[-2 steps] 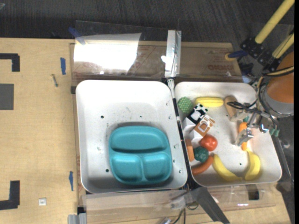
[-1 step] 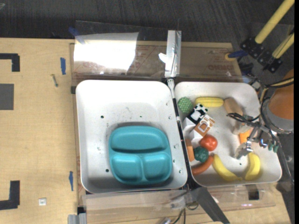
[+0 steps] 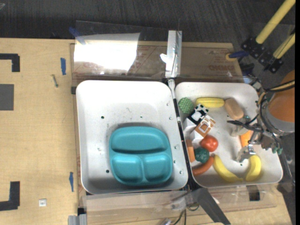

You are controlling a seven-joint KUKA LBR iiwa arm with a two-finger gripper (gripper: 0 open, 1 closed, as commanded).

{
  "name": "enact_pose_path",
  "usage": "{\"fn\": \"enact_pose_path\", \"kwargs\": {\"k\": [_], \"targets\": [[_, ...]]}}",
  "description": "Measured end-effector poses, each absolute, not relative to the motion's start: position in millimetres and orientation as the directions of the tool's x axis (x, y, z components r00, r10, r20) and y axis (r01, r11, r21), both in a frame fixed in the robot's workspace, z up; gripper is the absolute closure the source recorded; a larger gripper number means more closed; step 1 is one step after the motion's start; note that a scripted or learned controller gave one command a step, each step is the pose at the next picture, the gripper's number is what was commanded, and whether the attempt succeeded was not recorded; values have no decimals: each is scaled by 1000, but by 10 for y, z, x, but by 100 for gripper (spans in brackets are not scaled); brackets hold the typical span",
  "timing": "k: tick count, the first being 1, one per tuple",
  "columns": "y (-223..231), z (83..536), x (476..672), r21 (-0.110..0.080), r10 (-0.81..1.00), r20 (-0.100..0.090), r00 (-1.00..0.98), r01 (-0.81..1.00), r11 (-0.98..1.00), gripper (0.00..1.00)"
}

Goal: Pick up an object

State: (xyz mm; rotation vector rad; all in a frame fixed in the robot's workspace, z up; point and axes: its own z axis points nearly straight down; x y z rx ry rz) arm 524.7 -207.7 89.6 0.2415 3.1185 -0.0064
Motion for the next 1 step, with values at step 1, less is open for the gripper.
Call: {"fn": "enact_pose_path", "kwargs": {"k": [1], "targets": [[-2077,1027,5290,-5,152,-29,-988,152,988,100]]}}
